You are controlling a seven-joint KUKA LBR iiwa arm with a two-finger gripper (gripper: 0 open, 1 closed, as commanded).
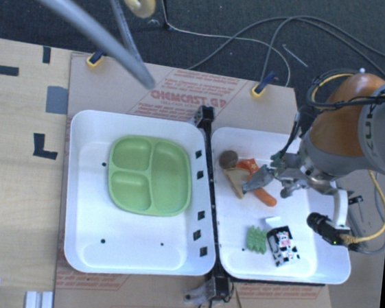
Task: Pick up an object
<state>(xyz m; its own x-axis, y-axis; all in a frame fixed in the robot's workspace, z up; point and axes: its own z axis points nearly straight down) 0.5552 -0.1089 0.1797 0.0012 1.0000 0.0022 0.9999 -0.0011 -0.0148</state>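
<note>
Pincer (257, 183), grip state unclear, low over the orange carrot (264, 195) in the right bin (317, 271).

Red print on cardboard sheet (186, 90) under bins, seen upside down, possibly "CHEMCAST GP"; rest illegible.

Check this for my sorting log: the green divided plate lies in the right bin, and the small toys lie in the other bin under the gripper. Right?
Not quite. The camera view shows the green divided plate in the left bin, not the right. The small toys lie in the right bin, where the gripper reaches in.
</note>
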